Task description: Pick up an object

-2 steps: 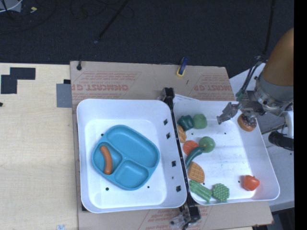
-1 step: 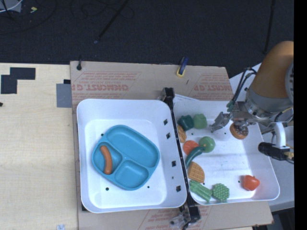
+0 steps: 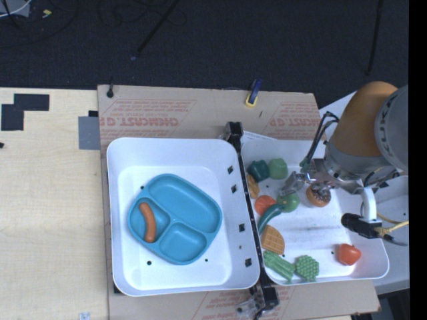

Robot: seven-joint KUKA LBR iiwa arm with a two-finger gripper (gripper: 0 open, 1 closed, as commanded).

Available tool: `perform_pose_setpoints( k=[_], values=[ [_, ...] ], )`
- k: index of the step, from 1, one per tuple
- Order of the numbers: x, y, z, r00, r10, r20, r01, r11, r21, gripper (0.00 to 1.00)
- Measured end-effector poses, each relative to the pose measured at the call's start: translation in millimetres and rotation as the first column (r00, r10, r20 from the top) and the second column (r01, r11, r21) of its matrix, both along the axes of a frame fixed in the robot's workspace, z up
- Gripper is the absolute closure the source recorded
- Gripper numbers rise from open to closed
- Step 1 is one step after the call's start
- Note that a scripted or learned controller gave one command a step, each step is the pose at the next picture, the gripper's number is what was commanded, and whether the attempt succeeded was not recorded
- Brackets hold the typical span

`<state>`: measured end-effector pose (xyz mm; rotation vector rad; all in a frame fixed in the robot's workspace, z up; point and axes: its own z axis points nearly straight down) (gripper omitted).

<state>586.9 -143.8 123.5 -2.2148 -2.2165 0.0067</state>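
Gripper (image 3: 298, 187) above the right bin (image 3: 373, 272), beside a green pepper (image 3: 275, 209); finger state cannot be told.

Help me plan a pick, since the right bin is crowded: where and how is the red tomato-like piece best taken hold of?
Grip the red tomato-like piece across its round body, coming straight down from above. It lies apart from the other toys near the front right corner of the right bin, with bare floor to its left. The bin wall sits close on its right, so a side approach looks poor.
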Motion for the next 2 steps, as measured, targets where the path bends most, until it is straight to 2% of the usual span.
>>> perform_pose_setpoints(
  k=[1,2],
  values=[
    [1.8,2.8,-34.5,1.0,-0.001,0.01,0.001,1.0,-0.002,0.0],
    [2.4,-0.1,-22.4,1.0,-0.006,0.014,0.006,1.0,-0.005,1.0]
  ],
)
